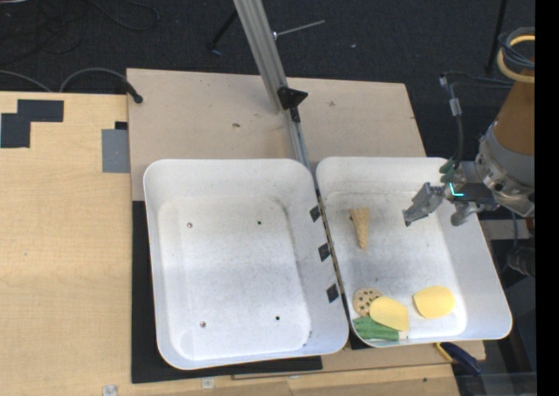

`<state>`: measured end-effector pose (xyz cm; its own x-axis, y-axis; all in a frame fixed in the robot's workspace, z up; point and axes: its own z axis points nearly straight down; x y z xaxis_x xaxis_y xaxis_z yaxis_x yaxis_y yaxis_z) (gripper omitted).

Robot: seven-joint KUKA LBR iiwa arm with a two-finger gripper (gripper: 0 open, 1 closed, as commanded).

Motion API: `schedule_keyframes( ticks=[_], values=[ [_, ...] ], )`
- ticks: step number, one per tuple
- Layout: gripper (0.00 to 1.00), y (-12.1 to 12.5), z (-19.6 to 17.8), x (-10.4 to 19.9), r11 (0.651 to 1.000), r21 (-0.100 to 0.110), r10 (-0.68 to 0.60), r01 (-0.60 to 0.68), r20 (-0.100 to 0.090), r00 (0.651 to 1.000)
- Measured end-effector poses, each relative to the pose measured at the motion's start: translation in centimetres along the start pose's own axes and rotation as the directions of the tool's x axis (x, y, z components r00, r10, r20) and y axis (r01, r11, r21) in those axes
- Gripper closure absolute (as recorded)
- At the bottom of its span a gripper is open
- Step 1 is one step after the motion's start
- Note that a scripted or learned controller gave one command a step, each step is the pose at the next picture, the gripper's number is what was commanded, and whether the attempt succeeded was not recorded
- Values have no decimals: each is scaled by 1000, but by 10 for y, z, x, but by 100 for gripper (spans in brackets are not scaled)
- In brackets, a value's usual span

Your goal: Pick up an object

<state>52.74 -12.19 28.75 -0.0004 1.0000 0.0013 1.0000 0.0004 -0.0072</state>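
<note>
White plastic, both bins, and everything worth grabbing lies in the right bin (397, 177) from my seat; the left bin (227, 263) next to it holds nothing I can pick out. My claw (439, 207) hangs over the right bin's upper right area with its two fingers spread apart and nothing between them. The nearest candidate is the tan cone (360, 226), lying on its side near the bin's middle, to the left of the claw in the camera view and apart from everything else. At the near end sit a yellow lump (434, 302), a second yellow piece (389, 312), a speckled round cookie (364, 300) and a green strip (376, 330), the last three bunched together and touching. I judge the cone the cleanest target: I would shift the claw left until the cone lies between the fingers, turn the wrist so they close across its narrow width rather than along its length, then descend until the tips nearly touch the floor. The risk is the tapered shape squirting out sideways, so I'd grip toward the wider end.
</note>
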Motion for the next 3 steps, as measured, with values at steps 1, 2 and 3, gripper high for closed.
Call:
schedule_keyframes(
  ticks=[1, 2, 3],
  values=[
    [0, 0, -2, -1, 1000, -5, 3, -3, 1, 1000],
    [0, 5, 44, 5, 1000, 1, 2, -2, 0, 1000],
    [0, -3, 106, 3, 1000, 3, 1, -1, -1, 1000]
  ],
)
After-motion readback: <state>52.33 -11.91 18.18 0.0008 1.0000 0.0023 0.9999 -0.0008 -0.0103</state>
